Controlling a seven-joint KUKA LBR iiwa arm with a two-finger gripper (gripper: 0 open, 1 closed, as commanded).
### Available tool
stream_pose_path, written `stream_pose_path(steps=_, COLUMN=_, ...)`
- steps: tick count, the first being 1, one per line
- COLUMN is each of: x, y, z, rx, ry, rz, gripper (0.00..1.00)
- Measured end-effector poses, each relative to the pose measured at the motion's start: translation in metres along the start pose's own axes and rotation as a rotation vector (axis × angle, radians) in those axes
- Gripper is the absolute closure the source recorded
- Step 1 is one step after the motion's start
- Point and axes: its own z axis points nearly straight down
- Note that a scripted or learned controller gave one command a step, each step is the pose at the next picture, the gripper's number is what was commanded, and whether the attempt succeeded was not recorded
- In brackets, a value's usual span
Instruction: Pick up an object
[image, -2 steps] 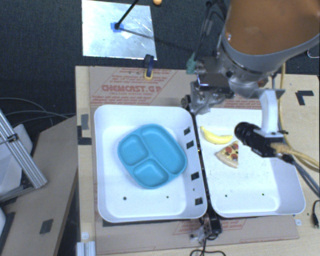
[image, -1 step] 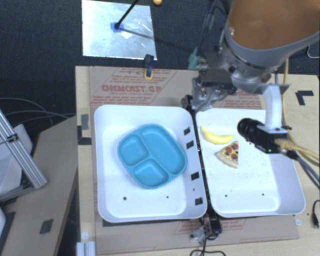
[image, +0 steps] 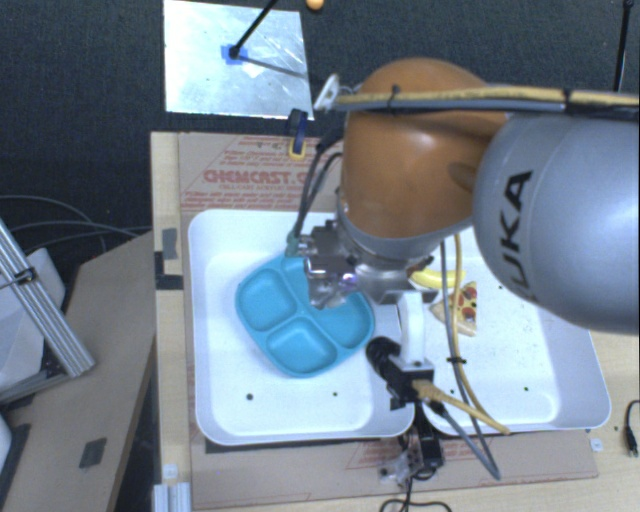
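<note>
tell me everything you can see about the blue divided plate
The blue divided plate is light blue, smooth and plastic-looking, with rounded corners and three shallow compartments split by raised ridges. It lies flat, turned at an angle, on the floor of the left white bin. The arm's wrist covers its upper right part, so contact there can't be judged.

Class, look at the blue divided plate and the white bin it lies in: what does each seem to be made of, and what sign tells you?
Blue divided plate: probably moulded plastic, smooth with a soft sheen; its even colour and rounded compartment ridges suggest this.
White bin: likely thin formed plastic, matt to slightly glossy, judging by its rounded rim and uniform white surface; coated metal cannot be excluded.
</note>
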Motion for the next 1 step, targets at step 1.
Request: stream_pose_path(steps=1, x=-0.0338, y=0.0018, z=-0.0597, rx=-0.021, ry=0.006, rz=0.008, gripper=1.0)
